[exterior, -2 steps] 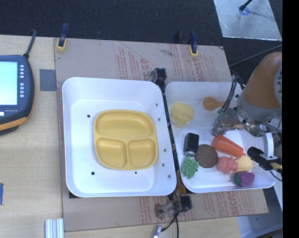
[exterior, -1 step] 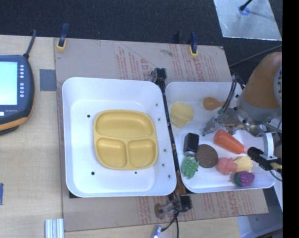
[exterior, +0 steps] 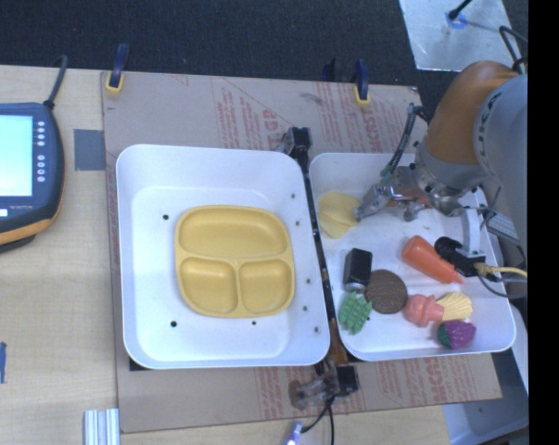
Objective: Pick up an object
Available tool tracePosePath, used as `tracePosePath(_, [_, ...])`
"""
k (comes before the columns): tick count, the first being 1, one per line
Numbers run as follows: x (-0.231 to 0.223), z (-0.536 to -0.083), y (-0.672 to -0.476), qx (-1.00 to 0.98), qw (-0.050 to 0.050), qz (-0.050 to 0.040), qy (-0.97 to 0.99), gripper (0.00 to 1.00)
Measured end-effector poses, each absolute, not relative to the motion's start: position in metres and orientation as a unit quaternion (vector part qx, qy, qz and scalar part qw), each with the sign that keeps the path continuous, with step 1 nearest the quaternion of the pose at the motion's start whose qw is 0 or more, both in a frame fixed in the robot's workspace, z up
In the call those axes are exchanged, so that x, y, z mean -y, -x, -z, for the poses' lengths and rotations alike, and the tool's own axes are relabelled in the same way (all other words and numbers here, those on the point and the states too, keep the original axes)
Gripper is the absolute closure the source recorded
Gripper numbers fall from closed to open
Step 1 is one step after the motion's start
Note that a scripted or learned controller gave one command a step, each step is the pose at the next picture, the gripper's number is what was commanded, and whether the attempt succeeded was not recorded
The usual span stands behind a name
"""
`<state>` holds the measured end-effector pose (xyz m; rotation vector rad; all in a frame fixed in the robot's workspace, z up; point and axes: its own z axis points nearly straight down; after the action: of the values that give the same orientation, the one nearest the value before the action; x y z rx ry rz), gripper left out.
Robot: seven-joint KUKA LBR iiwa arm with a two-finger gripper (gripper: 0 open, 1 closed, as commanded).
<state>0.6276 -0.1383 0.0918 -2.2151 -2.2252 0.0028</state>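
hand (exterior: 364, 208): low in right bin (exterior: 501, 341), at pale yellow piece (exterior: 336, 213), grip state cannot tell | right bin: carrot (exterior: 429, 259), black block (exterior: 357, 267), brown disc (exterior: 387, 291), green piece (exterior: 354, 312), pink toy (exterior: 424, 310), purple grapes (exterior: 455, 334) | left bin (exterior: 140, 248): yellow divided plate (exterior: 235, 260)

Grey arm (exterior: 488, 128) reaches in from the right; gripper (exterior: 367, 209) hangs low.
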Motion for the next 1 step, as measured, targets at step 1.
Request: tracePosePath(1, [0.1698, -0.0947, -0.5690, 0.709, 0.001, -0.0019, 0.705, 0.00])
